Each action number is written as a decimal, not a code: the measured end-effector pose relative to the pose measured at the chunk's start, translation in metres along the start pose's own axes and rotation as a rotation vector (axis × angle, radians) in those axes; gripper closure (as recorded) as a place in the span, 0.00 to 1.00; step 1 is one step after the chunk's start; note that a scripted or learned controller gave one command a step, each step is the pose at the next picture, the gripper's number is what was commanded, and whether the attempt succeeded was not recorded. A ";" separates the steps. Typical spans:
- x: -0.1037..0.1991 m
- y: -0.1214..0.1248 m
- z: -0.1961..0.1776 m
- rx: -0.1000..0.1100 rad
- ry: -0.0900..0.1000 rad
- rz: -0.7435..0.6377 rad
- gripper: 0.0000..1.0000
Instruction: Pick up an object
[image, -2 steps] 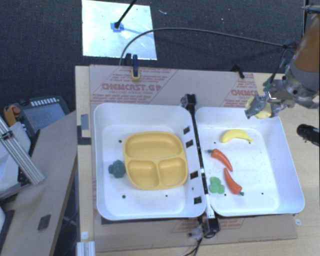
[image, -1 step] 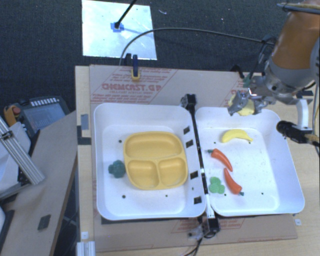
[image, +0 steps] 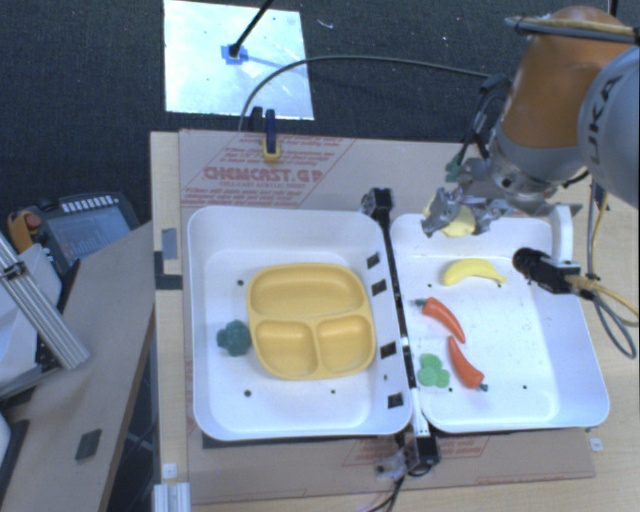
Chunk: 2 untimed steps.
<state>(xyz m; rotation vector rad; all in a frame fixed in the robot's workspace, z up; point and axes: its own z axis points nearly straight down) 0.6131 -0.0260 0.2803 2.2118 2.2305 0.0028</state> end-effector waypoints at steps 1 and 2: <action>0.052 0.007 0.003 -0.001 0.000 0.000 1.00; 0.100 0.014 0.030 0.001 0.000 0.000 1.00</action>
